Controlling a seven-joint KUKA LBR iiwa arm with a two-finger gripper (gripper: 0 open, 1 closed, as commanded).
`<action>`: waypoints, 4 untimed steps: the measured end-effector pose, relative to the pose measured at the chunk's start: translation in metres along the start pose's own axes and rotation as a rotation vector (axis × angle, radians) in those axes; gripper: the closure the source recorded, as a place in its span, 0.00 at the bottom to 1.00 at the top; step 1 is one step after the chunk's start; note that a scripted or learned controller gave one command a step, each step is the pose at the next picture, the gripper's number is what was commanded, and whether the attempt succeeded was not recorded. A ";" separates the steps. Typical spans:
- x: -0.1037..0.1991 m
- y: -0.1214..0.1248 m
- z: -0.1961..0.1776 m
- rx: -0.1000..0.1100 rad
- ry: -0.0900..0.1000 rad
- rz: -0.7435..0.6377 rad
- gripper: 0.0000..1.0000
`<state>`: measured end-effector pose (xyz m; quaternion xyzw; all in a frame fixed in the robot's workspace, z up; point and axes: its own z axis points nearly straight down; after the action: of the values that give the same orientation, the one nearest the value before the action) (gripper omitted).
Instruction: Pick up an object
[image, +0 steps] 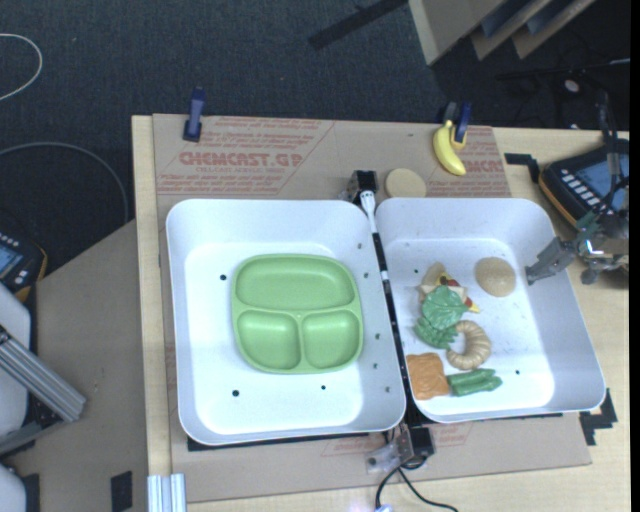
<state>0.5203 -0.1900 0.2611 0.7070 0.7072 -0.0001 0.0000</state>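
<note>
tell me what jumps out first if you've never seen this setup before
The eye goes first to the green divided plate, lying alone in the middle of the left bin. Next comes the small cluster of toy food in the right bin: a leafy green piece, a tan ring, an orange piece and a round beige ball. A yellow banana lies on the board behind the bins.

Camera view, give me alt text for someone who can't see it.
A robot gripper hovers at the right edge of the right bin, which holds small toy foods. The left bin holds a green divided plate. A toy banana lies on the bench behind.
</note>
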 end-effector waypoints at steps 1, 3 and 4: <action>0.067 -0.045 0.138 0.017 0.009 -0.003 0.00; 0.092 -0.017 0.172 -0.014 -0.003 0.004 0.00; 0.094 -0.014 0.160 -0.018 0.001 0.000 1.00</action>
<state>0.5063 -0.0961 0.1012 0.7071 0.7071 0.0066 0.0058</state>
